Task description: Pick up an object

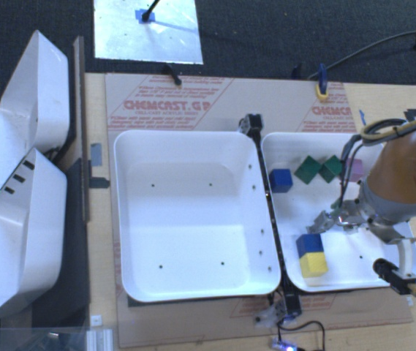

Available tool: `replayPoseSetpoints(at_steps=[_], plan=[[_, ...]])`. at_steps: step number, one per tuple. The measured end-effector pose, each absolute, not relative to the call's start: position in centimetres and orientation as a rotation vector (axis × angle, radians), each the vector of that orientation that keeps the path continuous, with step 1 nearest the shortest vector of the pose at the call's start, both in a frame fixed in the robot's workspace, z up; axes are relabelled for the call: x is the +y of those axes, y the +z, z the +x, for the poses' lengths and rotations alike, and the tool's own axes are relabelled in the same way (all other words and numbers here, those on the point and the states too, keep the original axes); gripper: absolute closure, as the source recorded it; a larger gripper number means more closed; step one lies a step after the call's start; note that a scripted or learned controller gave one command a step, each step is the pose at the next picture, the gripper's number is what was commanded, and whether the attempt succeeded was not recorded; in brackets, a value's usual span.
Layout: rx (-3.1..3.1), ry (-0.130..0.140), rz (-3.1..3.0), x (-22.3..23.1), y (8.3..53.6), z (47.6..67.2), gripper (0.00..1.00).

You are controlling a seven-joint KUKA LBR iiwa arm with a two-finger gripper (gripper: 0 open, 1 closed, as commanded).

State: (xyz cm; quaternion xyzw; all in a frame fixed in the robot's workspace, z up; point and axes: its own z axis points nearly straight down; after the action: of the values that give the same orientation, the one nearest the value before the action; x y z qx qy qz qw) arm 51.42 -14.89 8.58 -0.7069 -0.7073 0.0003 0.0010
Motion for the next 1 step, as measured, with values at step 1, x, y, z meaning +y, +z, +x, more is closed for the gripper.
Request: replayPoseSetpoints(at_steps=[1], plan=[[-2.223, -0.002, -2.223, -14.98, 9.72, 51.56, 1.00]])
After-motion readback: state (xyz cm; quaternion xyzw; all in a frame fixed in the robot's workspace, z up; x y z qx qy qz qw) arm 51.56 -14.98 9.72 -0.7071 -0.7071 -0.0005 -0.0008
